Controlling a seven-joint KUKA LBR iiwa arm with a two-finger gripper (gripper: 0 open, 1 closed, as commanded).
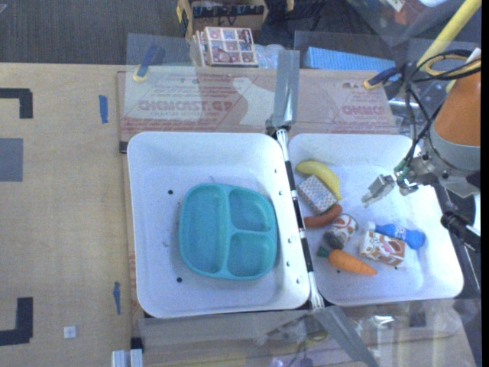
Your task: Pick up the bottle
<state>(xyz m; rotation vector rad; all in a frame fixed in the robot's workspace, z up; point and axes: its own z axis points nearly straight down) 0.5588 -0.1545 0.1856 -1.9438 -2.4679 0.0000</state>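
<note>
**Crowded right bin, bottle hemmed in by its neighbours**

From my remote seat I saw the left bin point(153, 167) holding just a teal divided plate point(228, 232), well apart from the work. The right bin point(447, 277) was the trouble — everything sat bunched together. The gripper point(380, 189) hung over that bin's upper middle, its fingers looking slightly parted with nothing between them.

The bottle point(401, 235), white with a blue cap, lay on its side toward the bin's right, below and right of the gripper. A small carton point(381, 248) touched its lower left, so I judged a descent could pinch the carton instead, or nudge both.

A round bottle lying flat might also roll away under closing fingers. The banana point(320, 177), the carrot point(351, 262) and the sausage point(323, 219) lay left of it — less risk, unless the approach drifted.
</note>
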